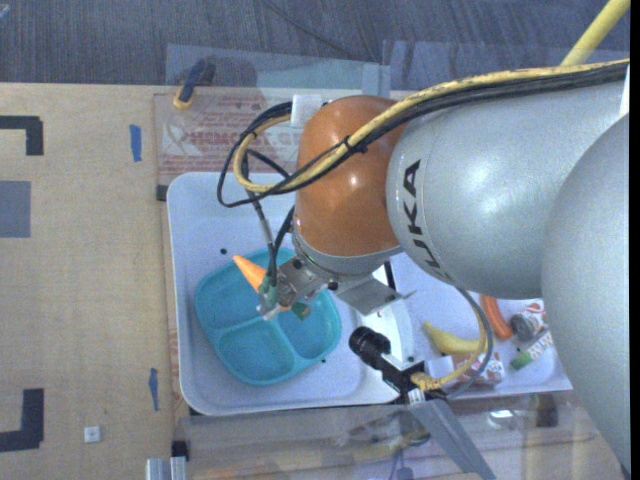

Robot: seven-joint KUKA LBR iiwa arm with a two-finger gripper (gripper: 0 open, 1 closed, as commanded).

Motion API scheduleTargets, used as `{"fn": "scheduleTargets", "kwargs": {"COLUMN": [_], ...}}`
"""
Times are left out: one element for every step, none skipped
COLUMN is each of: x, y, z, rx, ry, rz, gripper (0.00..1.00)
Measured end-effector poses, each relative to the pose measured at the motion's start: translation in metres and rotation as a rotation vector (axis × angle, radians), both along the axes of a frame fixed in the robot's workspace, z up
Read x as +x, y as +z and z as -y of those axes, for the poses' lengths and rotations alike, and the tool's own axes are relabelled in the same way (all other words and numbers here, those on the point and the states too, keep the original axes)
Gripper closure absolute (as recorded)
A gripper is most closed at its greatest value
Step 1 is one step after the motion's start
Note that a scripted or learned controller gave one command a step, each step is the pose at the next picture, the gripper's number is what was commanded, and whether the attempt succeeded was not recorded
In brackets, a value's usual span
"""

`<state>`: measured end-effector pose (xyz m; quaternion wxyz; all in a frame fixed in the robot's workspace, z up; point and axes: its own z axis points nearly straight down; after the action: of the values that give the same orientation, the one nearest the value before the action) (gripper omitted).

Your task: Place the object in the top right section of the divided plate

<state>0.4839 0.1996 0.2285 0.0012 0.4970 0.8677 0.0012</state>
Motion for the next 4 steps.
{"fn": "scheduleTargets", "kwargs": {"x": [-0.004, -0.002, 0.021, -0.004], "y": [0.015, 0.025, -0.046, 0.032], "z": [0.027, 0.028, 0.091, 0.067], "rx": [-0.001, -0.001, -0.002, -0.002], "ry": [0.325, 0.321, 0.618, 0.528], "rz": [-0.003, 0.001, -0.003, 0.001], "gripper": [1.00, 1.00, 1.00, 1.00]}}
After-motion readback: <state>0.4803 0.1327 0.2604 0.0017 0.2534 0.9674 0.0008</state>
